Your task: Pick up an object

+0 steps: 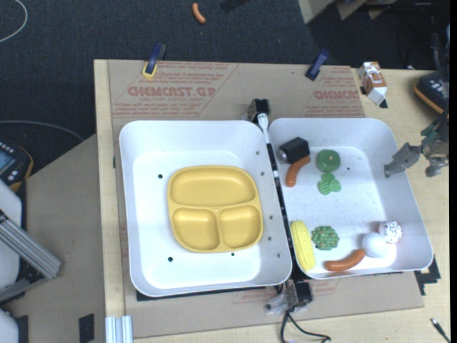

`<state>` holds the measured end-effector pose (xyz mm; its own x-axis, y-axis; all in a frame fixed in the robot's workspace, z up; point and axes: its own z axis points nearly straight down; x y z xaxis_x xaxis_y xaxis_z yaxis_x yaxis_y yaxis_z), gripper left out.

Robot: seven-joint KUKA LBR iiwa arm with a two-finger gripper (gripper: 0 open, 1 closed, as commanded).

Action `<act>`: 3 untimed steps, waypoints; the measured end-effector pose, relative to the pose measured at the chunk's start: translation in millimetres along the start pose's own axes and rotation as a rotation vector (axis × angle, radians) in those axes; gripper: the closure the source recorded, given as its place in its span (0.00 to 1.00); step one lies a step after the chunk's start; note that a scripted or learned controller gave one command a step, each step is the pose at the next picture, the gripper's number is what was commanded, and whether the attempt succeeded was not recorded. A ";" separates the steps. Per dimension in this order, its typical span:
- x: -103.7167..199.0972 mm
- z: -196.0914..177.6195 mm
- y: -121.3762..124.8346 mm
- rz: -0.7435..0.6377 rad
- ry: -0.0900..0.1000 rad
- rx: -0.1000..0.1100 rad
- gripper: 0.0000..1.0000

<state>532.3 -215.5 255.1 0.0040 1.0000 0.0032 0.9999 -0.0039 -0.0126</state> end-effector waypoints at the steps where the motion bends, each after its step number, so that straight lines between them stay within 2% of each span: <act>1: 0.6 -6.8 2.4 -0.004 -0.004 -0.013 0.00; 3: 2.8 107.8 -11.8 -0.004 0.000 -0.007 0.00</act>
<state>519.2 -212.3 147.4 0.0002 1.0000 0.0030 1.0000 -0.0002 -0.0060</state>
